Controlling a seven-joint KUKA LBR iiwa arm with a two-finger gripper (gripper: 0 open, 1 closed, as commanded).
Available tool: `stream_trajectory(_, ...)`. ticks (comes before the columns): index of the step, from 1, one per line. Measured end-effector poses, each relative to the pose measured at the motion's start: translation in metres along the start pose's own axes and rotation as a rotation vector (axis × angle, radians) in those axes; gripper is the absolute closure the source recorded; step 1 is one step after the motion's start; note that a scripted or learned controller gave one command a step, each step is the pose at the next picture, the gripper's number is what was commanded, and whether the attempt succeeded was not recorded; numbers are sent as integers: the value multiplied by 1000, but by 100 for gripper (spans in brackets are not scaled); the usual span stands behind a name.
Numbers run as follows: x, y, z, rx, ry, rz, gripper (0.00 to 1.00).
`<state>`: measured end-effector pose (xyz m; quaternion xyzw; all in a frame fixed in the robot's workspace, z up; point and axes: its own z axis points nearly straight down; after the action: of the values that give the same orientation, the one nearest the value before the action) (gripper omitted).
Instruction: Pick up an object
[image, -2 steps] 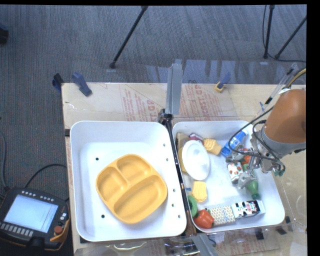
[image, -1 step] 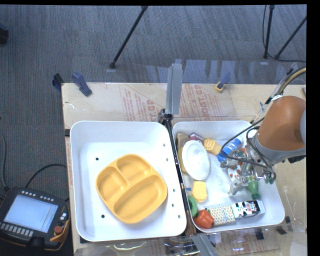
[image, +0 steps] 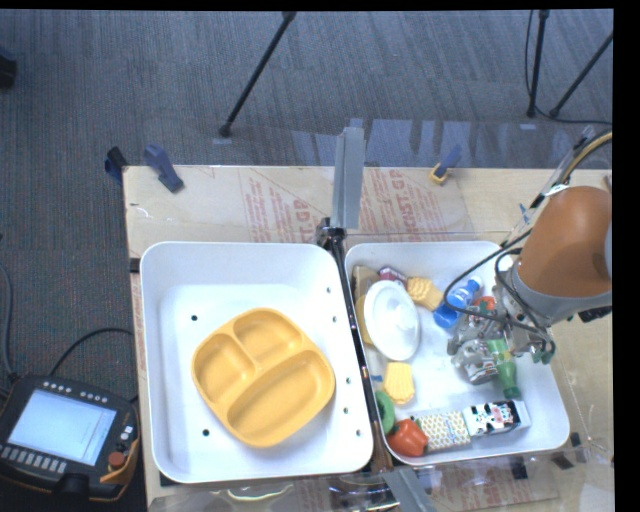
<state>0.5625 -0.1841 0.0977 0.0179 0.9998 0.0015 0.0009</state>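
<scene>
Arm: I see my grey arm with its orange band (image: 565, 240) reaching in from the right, low over the right-hand shallow white bin (image: 455, 455).
Gripper: the metal two-finger gripper (image: 478, 362) sits down among the objects near the bin's right side. I cannot tell how it is set, or whether anything is in it.
Likely target: a small green bottle-like piece (image: 508, 375) just beside the gripper. It looks to lie with its long axis running roughly up and down the view, but the arm covers part of it, so I am not sure.
Neighbours: a blue plastic toy (image: 455, 303) just up and left of the gripper; a white round bowl (image: 390, 318) further left; a yellow corn-shaped toy (image: 399, 381) below the bowl; a black-and-white cow-patterned carton (image: 495, 416) lying flat near the front wall, long axis left to right.
Left bin: a yellow divided plastic plate (image: 263, 374) rests in the left-hand white bin (image: 160, 300), well apart from the arm.
Risk: the clutter is tight here. I judge the gripper could nudge the blue toy or close beside the green piece instead of around it, and lift nothing.
Risk two: a slanted grip on a rounded piece could let it slip.
</scene>
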Motion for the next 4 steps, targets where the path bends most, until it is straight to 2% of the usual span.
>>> stream_trajectory(1, 36, -27, 11, 2, 3, 385, 100)
stream_trajectory(2, 55, 28, 11, 2, 5, 657, 100)
stream_trajectory(3, 90, 91, 11, 3, 5, 682, 100)
stream_trajectory(4, 90, 91, 11, 3, 2, 682, 0)
